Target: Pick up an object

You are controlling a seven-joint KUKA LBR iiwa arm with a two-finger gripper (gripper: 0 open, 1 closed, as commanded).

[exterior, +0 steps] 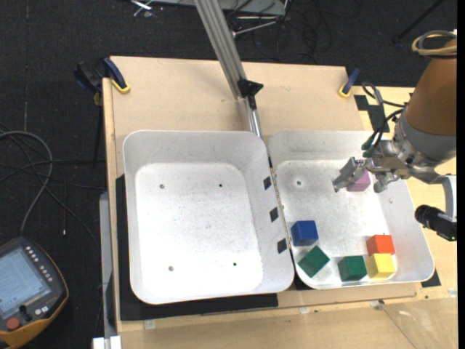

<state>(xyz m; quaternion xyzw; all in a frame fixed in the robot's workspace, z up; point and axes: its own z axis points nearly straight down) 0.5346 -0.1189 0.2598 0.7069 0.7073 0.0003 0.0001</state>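
My gripper hangs over the upper right part of the right bin. Its two fingers are spread apart, so it is open. A small pink block shows low between the fingers; I cannot tell whether either finger touches it. Further toward the front of the same bin lie a blue cube, a dark green cube, a green cube, a yellow cube and an orange-red cube.
The left bin sits beside the right one, their rims meeting in the middle. A slanted metal pole runs from the top down to the bins' shared edge. The grey and orange arm comes in from the right.
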